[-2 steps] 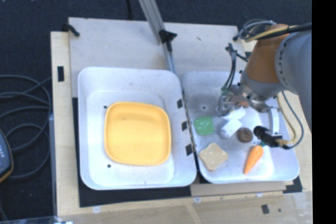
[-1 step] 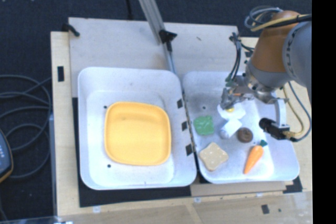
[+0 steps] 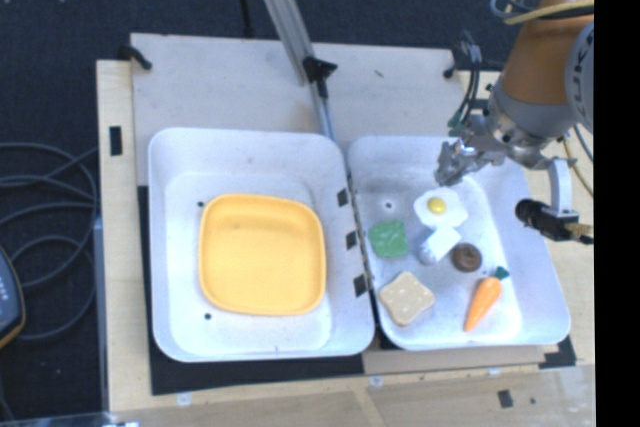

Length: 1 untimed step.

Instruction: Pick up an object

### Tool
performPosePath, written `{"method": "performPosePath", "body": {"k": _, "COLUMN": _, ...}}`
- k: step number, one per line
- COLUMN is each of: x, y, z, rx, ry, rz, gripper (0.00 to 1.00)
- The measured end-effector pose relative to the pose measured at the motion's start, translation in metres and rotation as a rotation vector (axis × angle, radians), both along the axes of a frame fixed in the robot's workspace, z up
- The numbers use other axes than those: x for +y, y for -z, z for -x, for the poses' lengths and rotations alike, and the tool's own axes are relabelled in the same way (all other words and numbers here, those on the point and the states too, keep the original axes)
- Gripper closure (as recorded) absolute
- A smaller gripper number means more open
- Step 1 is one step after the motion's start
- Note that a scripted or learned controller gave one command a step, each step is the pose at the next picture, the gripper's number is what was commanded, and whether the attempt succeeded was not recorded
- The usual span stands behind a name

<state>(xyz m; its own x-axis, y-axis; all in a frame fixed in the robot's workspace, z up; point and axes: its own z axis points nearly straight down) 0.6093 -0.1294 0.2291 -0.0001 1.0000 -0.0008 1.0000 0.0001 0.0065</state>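
Note:
The right bin (image 3: 400, 165) holds a fried egg (image 3: 439, 208), a green leafy piece (image 3: 389, 238), a small pale blue-white object (image 3: 435, 244), a brown round piece (image 3: 466, 258), a slice of toast (image 3: 406, 298) and an orange carrot (image 3: 482, 303). My gripper (image 3: 451, 163) hangs over the bin's back part, just above and behind the fried egg. Nothing shows between its fingers.
The left bin (image 3: 170, 165) holds a yellow square plate (image 3: 263, 253). A grey metal pole (image 3: 283, 5) slants up from between the bins at the back. Cables lie on the dark floor at the left.

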Motion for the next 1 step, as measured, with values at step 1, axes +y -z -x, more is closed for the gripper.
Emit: {"method": "performPosePath", "body": {"k": 1, "x": -0.0005, "y": -0.0426, "z": -0.0007, "rx": 0.002, "ry": 0.0, "rz": -0.001, "gripper": 1.0}}
